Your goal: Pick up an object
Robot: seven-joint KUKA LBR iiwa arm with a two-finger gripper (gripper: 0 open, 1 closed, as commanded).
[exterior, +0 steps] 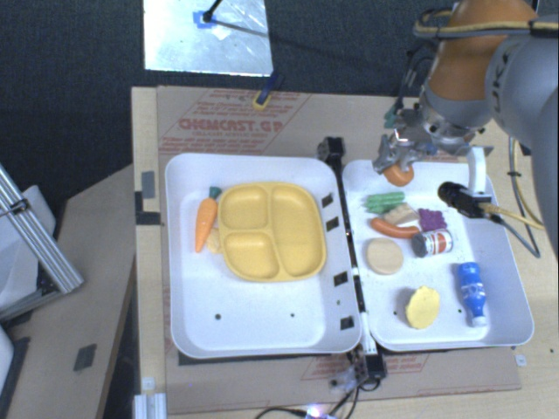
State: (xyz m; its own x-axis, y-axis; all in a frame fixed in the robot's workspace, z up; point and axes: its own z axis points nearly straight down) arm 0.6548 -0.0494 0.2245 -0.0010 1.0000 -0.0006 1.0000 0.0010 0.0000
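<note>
We see a bench (105, 225) of pale tan board, and on it lies a brown cardboard sheet (236, 120) printed with red lettering, which reaches out past the bins on the far and near sides. On that sheet sit two shallow white bins side by side, the left bin (188, 321) and the right bin (507, 308), their inner rims touching along a line of black clips (342, 251). A small yellow piece (261, 99) rests at the far edge of the cardboard.

Dark carpet floor (70, 59), shiny metal sheet (208, 24), tan bench (105, 234), brown cardboard (236, 120)
</note>
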